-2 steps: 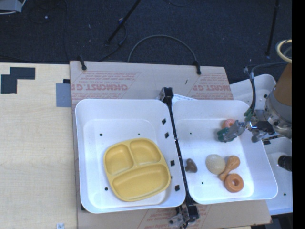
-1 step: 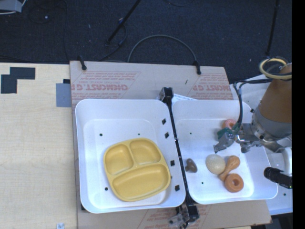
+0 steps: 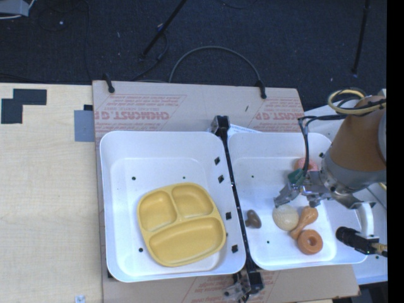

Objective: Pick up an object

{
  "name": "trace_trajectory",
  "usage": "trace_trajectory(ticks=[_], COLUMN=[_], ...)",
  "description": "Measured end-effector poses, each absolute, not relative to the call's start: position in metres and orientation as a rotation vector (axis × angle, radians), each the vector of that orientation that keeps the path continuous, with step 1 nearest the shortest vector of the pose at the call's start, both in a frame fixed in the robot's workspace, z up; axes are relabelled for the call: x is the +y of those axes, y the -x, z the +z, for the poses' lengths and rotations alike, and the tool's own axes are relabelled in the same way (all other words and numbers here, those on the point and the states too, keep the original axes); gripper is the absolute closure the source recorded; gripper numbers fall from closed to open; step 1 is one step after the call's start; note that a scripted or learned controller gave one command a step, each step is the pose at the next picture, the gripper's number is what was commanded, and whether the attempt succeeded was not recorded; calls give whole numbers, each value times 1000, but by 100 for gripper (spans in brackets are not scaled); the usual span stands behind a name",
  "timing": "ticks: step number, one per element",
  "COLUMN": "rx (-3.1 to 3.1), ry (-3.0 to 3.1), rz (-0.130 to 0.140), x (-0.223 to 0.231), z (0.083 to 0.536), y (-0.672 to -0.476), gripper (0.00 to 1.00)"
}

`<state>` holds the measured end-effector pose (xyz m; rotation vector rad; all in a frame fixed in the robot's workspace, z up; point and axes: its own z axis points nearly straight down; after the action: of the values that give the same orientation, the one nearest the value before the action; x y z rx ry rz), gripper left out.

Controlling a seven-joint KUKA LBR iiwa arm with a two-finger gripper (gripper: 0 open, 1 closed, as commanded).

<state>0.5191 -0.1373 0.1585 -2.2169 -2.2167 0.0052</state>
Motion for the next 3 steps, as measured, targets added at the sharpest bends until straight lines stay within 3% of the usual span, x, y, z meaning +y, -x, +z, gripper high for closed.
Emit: trace_trajectory(ticks=[1, 2, 3], rx=[-2216, -2212, -2220], ry=[2217, 2222, 2226], rz=[6, 5, -1], x=[-143, -144, -153], z=[110, 122, 171], y=[-524, -524, -530], gripper=[0, 100, 100])
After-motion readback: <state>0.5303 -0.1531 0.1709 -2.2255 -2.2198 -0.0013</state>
